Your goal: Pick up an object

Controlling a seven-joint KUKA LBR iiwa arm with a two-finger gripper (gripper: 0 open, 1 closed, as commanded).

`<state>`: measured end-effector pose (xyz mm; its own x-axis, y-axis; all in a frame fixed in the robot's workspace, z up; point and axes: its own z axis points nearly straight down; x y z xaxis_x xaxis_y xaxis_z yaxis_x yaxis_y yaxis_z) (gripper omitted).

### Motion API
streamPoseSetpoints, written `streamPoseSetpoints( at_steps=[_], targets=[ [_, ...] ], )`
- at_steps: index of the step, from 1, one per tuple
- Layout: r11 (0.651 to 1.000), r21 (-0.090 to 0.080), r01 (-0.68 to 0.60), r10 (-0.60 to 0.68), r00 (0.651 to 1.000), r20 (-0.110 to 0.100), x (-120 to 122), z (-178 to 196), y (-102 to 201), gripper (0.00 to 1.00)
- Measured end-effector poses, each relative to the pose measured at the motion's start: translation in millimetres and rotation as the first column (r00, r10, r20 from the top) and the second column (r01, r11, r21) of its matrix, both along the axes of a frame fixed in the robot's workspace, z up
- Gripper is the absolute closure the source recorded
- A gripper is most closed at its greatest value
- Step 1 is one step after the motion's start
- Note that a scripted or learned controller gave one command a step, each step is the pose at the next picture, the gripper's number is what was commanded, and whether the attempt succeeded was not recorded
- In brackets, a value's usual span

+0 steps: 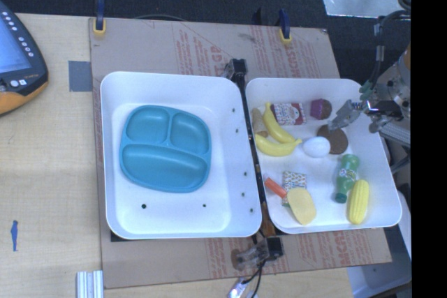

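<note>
Objects to choose from all lie in the right bin [388, 171]: two yellow bananas [274, 137] near its left wall, a small printed packet [288, 113] and a dark purple round piece [320, 108] toward the back, a white egg [316, 146] touching a brown round piece [335, 139] in the middle, a green bottle-like toy [345, 177] and a yellow corn cob [358, 201] at the right front, and a pale yellow wedge [302, 206], a second small packet [294, 180] and an orange carrot-like stick [275, 186] at the left front. None of them looks lifted; each rests on the bin floor. The gripper [347, 113] reaches in over the back right corner of this bin, its grey fingers [342, 115] slanting down just beside the brown piece and near the purple one. Nothing shows between them, so they grasp nothing, but whether they are spread or closed I cannot tell. Judging from this, the pick is not yet made: the descent, the closing and the lift are all left. The left bin [112, 150] carries a blue divided plate [166, 148], and both bins sit on cardboard on the desk [49, 150].
</note>
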<state>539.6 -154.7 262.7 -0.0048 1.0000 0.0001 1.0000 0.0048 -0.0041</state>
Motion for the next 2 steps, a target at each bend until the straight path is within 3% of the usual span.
streamPoseSetpoints(
  at_steps=[1, 2],
  targets=[
    [1.000, -0.005, 0.001, -0.001, 1.000, 0.002, 50, -51, -54, 0.00],
    [1.000, -0.003, -0.006, 0.006, 1.000, 0.004, 119, -175, -56, 0.00]
  ],
)
